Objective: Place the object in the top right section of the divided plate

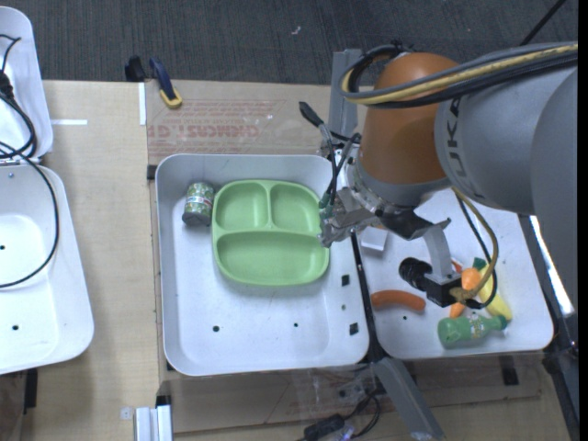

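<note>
A light green divided plate [269, 269] lies in the left bin [248, 338], with two small sections at the back and one wide section in front. The top right section [292, 206] has nothing in it. My gripper [331, 220] hangs at the plate's right rim, just over the wall between the two bins. The arm's wrist hides what, if anything, sits between its tips. A small green-labelled can [197, 202] stands left of the plate, touching its rim.
The right bin [524, 246] holds an orange carrot-like piece [400, 299], a green bottle [467, 329], a small orange and yellow toy [480, 280] and a white scrap [372, 241]. A blue-handled tool [163, 83] lies on the cardboard behind the bins.
</note>
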Controlling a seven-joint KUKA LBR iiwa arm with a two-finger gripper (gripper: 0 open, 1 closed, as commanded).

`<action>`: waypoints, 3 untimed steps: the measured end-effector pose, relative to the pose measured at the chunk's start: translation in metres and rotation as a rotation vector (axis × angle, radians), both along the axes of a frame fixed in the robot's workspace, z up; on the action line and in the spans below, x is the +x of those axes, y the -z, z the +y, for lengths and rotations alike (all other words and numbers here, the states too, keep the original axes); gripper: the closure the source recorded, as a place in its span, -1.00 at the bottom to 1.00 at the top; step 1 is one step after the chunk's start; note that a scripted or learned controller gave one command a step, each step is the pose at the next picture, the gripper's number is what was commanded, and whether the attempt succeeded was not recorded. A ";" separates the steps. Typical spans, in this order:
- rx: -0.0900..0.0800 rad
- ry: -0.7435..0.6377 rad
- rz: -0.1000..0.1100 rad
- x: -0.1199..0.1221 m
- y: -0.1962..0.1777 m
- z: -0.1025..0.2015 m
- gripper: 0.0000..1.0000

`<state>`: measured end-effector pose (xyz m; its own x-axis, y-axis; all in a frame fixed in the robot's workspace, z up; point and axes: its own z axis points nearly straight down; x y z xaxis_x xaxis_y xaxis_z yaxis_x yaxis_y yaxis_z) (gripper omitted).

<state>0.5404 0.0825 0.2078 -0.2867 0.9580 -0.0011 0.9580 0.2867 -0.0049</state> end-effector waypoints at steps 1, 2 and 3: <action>0.001 -0.121 -0.004 0.027 -0.015 0.007 1.00; 0.001 -0.040 0.000 0.025 0.017 0.008 1.00; 0.001 -0.128 -0.001 0.006 0.017 0.002 1.00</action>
<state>0.5462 0.0847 0.1906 -0.4065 0.9136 0.0001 0.9136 0.4065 -0.0039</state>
